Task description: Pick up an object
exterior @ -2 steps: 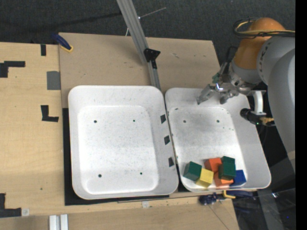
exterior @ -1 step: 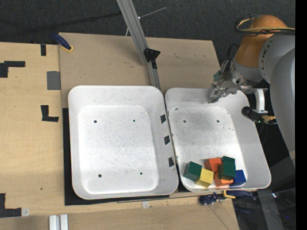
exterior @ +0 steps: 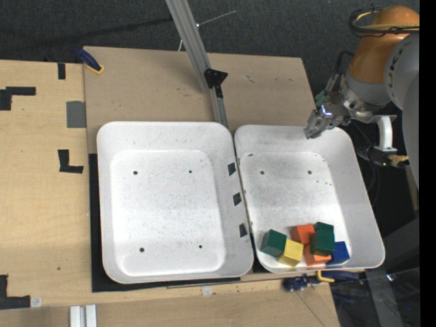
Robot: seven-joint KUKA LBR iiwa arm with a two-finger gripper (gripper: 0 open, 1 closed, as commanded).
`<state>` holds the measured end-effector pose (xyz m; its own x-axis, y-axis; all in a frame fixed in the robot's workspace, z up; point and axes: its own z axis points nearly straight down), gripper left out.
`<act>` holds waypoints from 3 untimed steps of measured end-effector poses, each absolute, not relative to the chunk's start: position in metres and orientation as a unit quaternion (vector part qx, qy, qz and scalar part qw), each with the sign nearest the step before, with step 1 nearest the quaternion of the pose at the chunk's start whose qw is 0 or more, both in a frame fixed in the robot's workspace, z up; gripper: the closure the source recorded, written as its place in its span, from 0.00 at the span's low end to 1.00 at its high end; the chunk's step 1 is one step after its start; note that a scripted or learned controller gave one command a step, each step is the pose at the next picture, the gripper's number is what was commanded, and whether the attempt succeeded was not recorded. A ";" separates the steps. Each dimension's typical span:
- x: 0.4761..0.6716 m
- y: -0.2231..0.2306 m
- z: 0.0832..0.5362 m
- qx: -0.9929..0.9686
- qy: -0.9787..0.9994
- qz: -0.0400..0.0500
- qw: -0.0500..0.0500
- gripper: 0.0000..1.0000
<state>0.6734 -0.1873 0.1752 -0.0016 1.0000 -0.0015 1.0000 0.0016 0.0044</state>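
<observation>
I see the end effector (exterior: 315, 129) over the far rim of the right bin (exterior: 361, 182); I cannot tell its state. The blocks (exterior: 305, 244) lie clustered in that bin's near corner, well apart from it.

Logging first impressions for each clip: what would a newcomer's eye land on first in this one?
First, the cluster of coloured blocks, green, yellow, orange and blue, heaped in the near corner of the right bin. Next, the arm's orange band at upper right, with the gripper poised over that bin's far rim, well away from the blocks. The left bin sits alongside it.
</observation>
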 end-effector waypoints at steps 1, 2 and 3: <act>0.675 -0.187 0.229 0.706 0.708 0.002 0.003 1.00; 0.669 -0.140 0.234 0.705 0.709 0.000 -0.001 1.00; 0.666 -0.084 0.243 0.705 0.710 0.000 -0.001 1.00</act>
